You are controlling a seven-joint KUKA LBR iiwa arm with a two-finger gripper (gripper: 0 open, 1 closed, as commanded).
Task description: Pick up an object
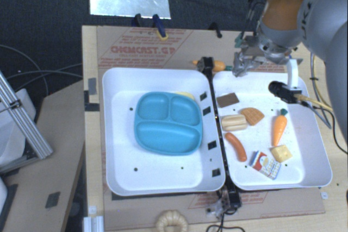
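Pale braided dough ring [173, 220] at desk's near edge. Glossy blue three-compartment plastic plate [166, 122] in left bin. Tapered orange plastic carrot [279, 129] in right bin. Metal gripper [243, 65] above right bin's far rim, grip unreadable.

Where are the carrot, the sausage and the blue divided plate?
carrot [279, 129]: camera view, middle of its orange body.
sausage [236, 146]: camera view, middle of its length.
blue divided plate [163, 138]: camera view, floor of its large lower compartment.
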